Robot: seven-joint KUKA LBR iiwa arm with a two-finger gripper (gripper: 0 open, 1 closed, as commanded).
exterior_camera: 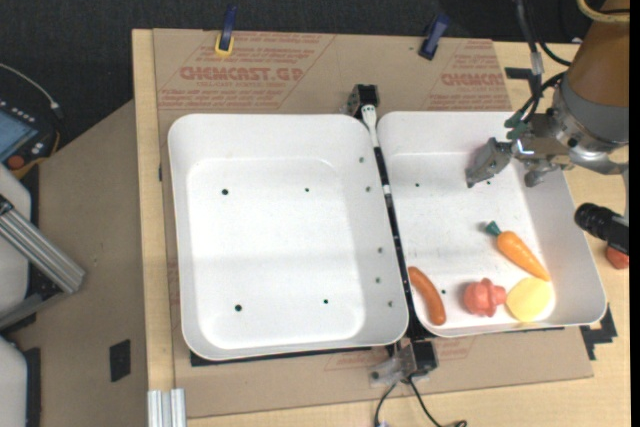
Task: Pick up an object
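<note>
My gripper (pixel 512 166) hangs over the upper right part of the right bin (pixel 440 150). Its fingers are spread open and nothing sits between them. Below it, in the bin's near right corner, lie an orange carrot (pixel 521 252) with a green top, a yellow lemon-like fruit (pixel 530 299), a small pink-red lumpy toy (pixel 483 297) and a red-orange sausage-shaped piece (pixel 427 295). The carrot is the closest to the gripper, a short way toward the front.
The left bin (pixel 200 215) lies beside the right one, with a black divider strip (pixel 385 205) between them. Both rest on a cardboard sheet (pixel 300 65) held by blue clamps (pixel 226 30) at the back.
</note>
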